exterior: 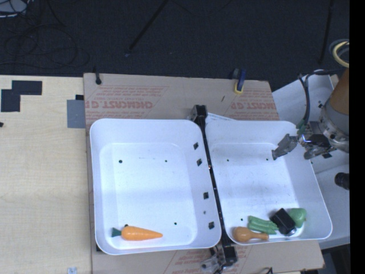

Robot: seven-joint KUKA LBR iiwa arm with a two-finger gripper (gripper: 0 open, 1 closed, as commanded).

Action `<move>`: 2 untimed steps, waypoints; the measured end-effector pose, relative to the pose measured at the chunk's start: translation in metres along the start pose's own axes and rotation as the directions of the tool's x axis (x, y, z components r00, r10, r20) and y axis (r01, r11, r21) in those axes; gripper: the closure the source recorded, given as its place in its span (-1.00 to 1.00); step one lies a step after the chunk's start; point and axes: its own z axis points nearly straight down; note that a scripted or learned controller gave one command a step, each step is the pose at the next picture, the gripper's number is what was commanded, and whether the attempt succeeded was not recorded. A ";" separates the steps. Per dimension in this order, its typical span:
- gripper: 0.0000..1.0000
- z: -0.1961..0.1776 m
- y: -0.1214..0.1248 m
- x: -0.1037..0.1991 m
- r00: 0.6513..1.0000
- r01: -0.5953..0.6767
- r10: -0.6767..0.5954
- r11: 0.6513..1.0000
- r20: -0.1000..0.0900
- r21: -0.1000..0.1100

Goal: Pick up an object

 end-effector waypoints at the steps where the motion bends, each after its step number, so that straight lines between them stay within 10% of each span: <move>1: -1.00 0.161 0.056 0.059 1.000 0.006 -0.006 1.000 -0.002 0.000; 2: -1.00 0.102 0.053 0.038 1.000 -0.001 0.001 1.000 0.001 -0.002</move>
